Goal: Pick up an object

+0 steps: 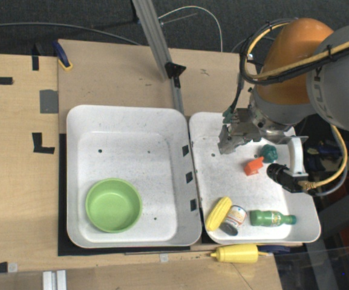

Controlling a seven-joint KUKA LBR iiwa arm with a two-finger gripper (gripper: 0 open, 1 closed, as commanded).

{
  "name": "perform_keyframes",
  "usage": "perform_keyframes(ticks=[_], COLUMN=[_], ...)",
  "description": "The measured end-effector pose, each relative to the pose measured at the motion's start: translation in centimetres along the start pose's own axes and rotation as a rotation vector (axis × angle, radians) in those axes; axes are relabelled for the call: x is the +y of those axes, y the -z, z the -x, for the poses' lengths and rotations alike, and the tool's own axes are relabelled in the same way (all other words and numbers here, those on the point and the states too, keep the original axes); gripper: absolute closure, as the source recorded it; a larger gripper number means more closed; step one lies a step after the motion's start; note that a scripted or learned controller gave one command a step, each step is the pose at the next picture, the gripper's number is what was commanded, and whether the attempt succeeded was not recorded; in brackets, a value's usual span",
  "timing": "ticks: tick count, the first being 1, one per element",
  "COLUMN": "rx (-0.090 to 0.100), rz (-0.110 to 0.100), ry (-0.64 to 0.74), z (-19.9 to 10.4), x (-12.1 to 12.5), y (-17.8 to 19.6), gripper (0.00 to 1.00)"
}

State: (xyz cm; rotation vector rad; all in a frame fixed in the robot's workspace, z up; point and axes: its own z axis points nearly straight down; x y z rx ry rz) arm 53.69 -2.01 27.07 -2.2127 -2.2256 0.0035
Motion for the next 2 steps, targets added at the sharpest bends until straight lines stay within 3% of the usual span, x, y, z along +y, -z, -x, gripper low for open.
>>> perform_keyframes(ticks=[2], rx=[-0.001], rz=[0.002], ry=[0.001], z=[-9.4], x=[4.7], y=[-3.3], gripper=[1.00])
